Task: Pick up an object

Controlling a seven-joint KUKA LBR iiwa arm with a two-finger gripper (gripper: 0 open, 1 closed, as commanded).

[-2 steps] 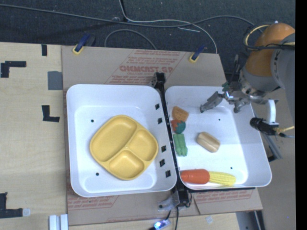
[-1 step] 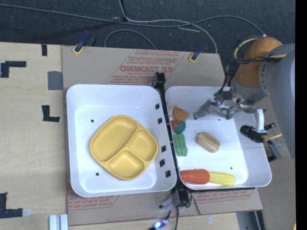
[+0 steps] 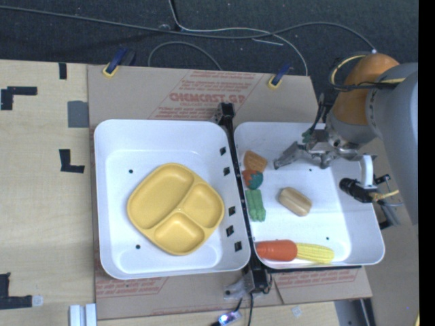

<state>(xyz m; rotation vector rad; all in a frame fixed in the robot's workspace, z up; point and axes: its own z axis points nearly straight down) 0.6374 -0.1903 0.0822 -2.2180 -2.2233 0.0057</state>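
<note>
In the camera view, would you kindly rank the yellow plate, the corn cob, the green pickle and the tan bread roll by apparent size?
1. yellow plate, by far the largest
2. corn cob
3. green pickle and tan bread roll: too alike to rank

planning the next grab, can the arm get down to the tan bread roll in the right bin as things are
Probably yes. The bread roll lies by itself on the floor of the right bin, apart from the green vegetable and the corn cob. The gripper hangs just above and behind it, with nothing between.
</note>
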